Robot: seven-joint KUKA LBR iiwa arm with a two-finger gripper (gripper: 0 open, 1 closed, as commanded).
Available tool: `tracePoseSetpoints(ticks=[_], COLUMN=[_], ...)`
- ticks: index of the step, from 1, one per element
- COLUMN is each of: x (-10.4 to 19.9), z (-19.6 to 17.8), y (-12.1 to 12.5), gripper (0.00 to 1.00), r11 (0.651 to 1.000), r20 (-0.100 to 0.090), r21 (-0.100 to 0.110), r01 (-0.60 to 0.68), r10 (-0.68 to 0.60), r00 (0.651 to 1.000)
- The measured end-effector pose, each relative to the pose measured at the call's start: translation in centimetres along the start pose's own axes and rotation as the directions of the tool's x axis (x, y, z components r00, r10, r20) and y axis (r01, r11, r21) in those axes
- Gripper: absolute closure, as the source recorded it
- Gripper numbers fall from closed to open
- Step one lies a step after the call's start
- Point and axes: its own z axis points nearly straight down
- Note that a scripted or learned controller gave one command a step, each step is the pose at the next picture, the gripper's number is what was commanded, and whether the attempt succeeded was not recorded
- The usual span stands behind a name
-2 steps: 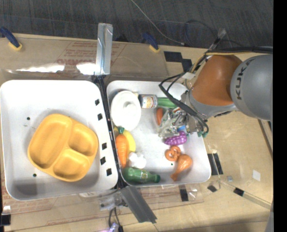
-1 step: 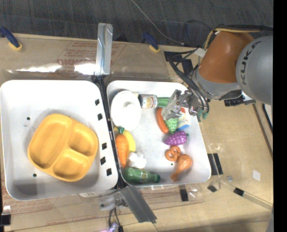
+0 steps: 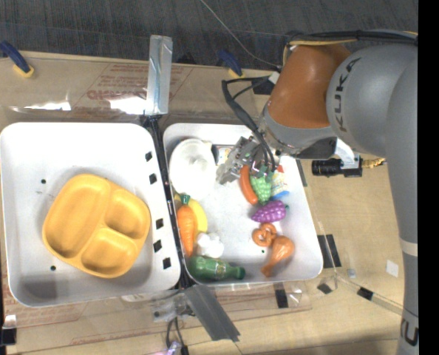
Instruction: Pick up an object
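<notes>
Two shallow white bins are set side by side on a cardboard-covered bench.

Left white plastic bin (image 3: 20, 198): one yellow three-compartment plastic plate (image 3: 95, 224) is lain near its middle.

Right white plastic bin (image 3: 308, 231): a white round bowl-like item (image 3: 190, 165) is placed at the upper left. An orange toy carrot (image 3: 185, 228) and a yellow toy banana (image 3: 199, 214) are laid touching along the left wall, with a small white lumpy item (image 3: 210, 246) just beside them. A dark green cucumber-like toy (image 3: 213, 269) is laid along the near wall. A purple toy grape bunch (image 3: 270, 212), a brown pretzel-shaped toy (image 3: 264, 235) and a tan drumstick-like toy (image 3: 278, 254) are grouped at the right. An orange sausage-like toy (image 3: 246, 185) and a green leafy toy (image 3: 262, 188) are found under the tool.

Two-finger metal gripper (image 3: 238, 165): it is lowered over the upper part of the right bin, beside the orange sausage-like toy; whether the jaws are parted or closed cannot be told.
</notes>
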Motion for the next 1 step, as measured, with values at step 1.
tracePoseSetpoints(ticks=[1], x=[-1.81], z=[-6.42], y=[5.29], gripper=[1.00], r11=[0.989], r20=[0.005], r21=[-0.001], r01=[-0.147], r10=[0.147], r00=[0.989])
